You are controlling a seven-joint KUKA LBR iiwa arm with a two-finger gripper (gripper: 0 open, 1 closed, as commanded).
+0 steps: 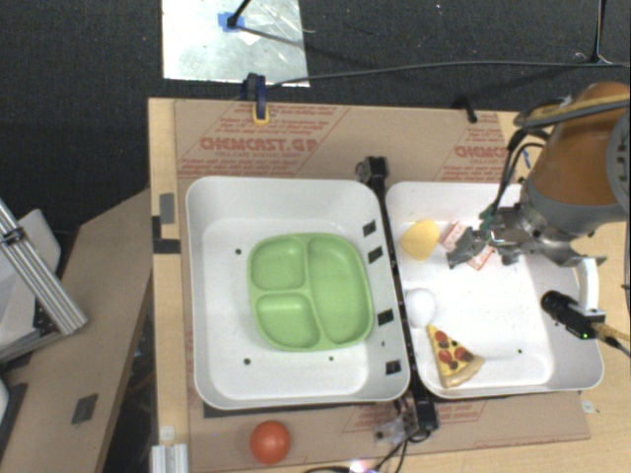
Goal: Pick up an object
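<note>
Grey two-finger gripper (471, 247) low in right shallow white bin (567, 368), upper part, over small red-and-white packet (463, 241); finger state: cannot tell, packet not confirmed between them
Packet directly at gripper tip, long axis not readable
Round yellow soft lump (421, 238) just beside, toward left bin
White ball (420, 306), pizza-slice toy (453, 354) farther, toward near wall
Judgement: packet nearest candidate

Dark carpet floor (79, 87) w/ foil sheet (235, 26) at top, brown cardboard (325, 136) under bins, side table (99, 304) left.

Bright even light, soft shadows, slightly grainy
</note>
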